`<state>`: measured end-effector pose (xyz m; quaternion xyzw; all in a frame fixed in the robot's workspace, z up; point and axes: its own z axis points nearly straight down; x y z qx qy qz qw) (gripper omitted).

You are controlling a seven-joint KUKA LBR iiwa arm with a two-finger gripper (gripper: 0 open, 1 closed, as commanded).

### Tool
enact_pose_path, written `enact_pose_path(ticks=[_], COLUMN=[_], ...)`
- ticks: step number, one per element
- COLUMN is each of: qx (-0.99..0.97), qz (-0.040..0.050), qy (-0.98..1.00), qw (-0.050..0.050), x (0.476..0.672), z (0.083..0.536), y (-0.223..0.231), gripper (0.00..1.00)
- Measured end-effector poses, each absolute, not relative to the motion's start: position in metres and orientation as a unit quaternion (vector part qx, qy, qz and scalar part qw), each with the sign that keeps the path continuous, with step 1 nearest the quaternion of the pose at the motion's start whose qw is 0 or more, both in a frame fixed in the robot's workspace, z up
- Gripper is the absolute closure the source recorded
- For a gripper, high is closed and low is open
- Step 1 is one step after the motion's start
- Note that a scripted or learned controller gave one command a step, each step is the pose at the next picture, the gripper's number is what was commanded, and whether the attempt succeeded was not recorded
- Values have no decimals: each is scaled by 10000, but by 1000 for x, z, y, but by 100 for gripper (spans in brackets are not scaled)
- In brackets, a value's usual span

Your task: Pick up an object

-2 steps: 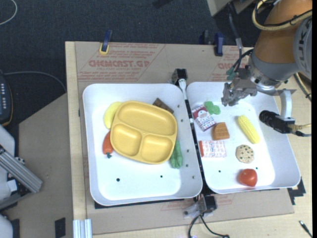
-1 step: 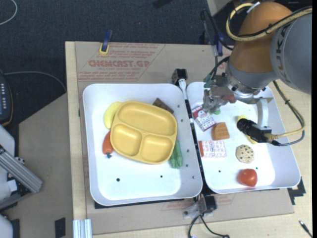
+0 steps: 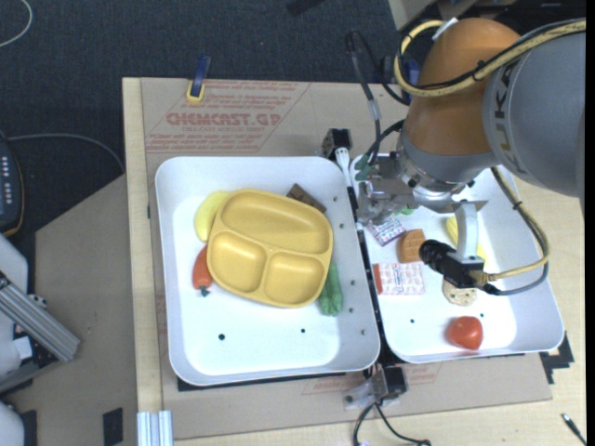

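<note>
The likeliest thing to pick is the small crumpled packet [image 3: 387, 229], red and white, lying in the right bin [image 3: 423, 319] close to the wall it shares with the left bin [image 3: 251, 342]. The gripper [image 3: 381, 196] hangs just above the packet in the view, so near that its metal body seems to overlap the packet's upper edge; whether it actually touches cannot be made out. The packet appears to lie flat, with its longer side running roughly across the view at a slight tilt, though its creases make that uncertain. The coming move would therefore be judged a short, nearly straight drop with little sideways travel. Whether the gripper is open or closed cannot be told, since the wrist hides its tips, and nothing can be seen held in it. Just right of the packet sits a small brown block [image 3: 412, 246], near enough to get in the way of a grasp. Below the packet lies a second, flatter packet [image 3: 398, 278]. Further off, down and to the right of the packet, are a pale round piece [image 3: 459, 294] and a red tomato [image 3: 465, 332]. Well to the packet's left, a yellow divided tray [image 3: 270, 247] rests in the left bin, and both bins stand on the counter [image 3: 232, 110].
</note>
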<state>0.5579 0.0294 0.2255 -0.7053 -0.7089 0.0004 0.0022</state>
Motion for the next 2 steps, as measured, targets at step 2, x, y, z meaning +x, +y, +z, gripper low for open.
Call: enact_pose_path(ticks=[2], qx=[-7064], qz=[-2], qy=[-7078], qw=[2], x=[545], z=[234], y=[88], gripper=[100])
